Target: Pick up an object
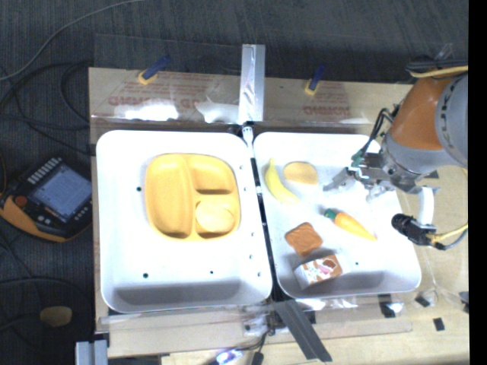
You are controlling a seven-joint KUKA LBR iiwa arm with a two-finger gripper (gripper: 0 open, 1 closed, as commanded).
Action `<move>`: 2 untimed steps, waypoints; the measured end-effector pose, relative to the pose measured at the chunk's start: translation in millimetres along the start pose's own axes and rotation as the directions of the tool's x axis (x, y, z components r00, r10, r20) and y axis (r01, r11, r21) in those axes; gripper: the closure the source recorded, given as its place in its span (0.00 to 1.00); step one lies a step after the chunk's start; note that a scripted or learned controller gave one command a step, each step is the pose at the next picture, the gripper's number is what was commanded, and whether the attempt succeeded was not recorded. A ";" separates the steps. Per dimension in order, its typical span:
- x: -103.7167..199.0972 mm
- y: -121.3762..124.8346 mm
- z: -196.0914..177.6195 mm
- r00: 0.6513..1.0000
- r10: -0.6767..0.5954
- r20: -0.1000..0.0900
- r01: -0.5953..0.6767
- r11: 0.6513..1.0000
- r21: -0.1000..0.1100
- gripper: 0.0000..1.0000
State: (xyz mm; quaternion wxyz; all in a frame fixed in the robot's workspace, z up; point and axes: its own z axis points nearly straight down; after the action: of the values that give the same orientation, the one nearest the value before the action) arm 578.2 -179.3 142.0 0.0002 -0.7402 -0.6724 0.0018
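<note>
The right bin holds several toy foods: a yellow banana, a pale yellow bun-like piece, an orange carrot with a green top, a brown waffle-like block and a small printed carton. My gripper hangs over the right bin's upper right part, just above the carrot and to the right of the bun. Its two grey fingers are spread apart, open, with nothing between them.
The left bin carries a yellow divided tray. A metal divider strip rises at the back between the bins. The arm's orange band and a black cable fitting overhang the right bin's right rim.
</note>
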 end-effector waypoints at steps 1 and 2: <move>-9.7 -31.4 53.4 1.000 0.006 -0.001 -0.006 1.000 -0.012 0.00; 50.3 -90.5 33.8 0.999 0.034 -0.003 -0.034 0.999 0.001 0.00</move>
State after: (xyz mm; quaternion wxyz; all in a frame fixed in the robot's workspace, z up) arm 492.8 -120.6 108.3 0.0018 -0.7516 -0.6596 0.0010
